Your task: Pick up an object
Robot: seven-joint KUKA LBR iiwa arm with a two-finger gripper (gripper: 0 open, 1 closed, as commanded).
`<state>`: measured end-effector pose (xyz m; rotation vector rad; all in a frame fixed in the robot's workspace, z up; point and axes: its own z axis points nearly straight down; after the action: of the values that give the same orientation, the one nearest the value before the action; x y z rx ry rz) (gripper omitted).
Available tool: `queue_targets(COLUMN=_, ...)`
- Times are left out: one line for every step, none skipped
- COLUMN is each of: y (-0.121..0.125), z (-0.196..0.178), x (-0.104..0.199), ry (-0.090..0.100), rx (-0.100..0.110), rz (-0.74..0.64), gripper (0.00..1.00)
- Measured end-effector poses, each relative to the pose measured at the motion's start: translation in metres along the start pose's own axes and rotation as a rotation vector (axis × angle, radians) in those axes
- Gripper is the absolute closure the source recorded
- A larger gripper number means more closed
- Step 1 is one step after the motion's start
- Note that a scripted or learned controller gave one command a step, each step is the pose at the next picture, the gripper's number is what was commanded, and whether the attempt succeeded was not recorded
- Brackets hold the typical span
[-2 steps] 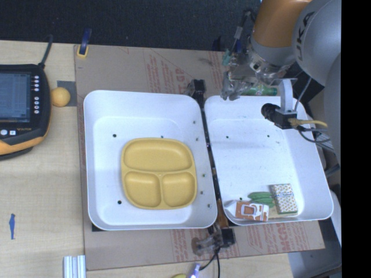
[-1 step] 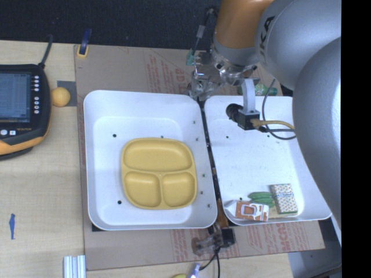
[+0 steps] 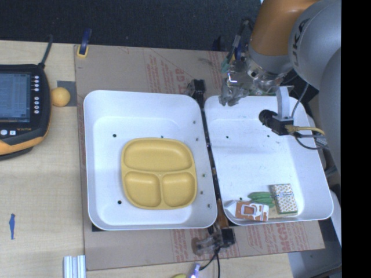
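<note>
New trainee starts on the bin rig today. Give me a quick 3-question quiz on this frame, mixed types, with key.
1. True or false: the yellow tray lies in the right bin.
2. Multiple choice: the small items (orange-and-white packet, green item, patterned box) are grouped at which part of the right bin? A) far left corner B) near edge C) centre
3. Fill in: the gripper is over the right bin's far ____ corner.

Key
1. False; it lies in the left bin.
2. B
3. left
</note>
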<state>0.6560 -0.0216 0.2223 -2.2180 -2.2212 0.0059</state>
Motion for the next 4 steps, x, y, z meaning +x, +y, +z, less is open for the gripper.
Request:
queue_targets(y=0.000, z=0.000, x=0.082, ry=0.001, rx=-0.002, rz=-0.005, gripper=1.00)
queue_targets(y=-0.019, z=0.031, x=0.016, ry=-0.002, rx=0.000, rz=-0.003, gripper=1.00)
queue_targets(y=-0.025, z=-0.027, x=-0.039, ry=0.000, rx=-0.003, rz=0.000, gripper=1.00)
queue_targets(y=0.000, z=-0.022, x=0.049, ry=0.001, rx=-0.002, rz=-0.004, gripper=1.00)
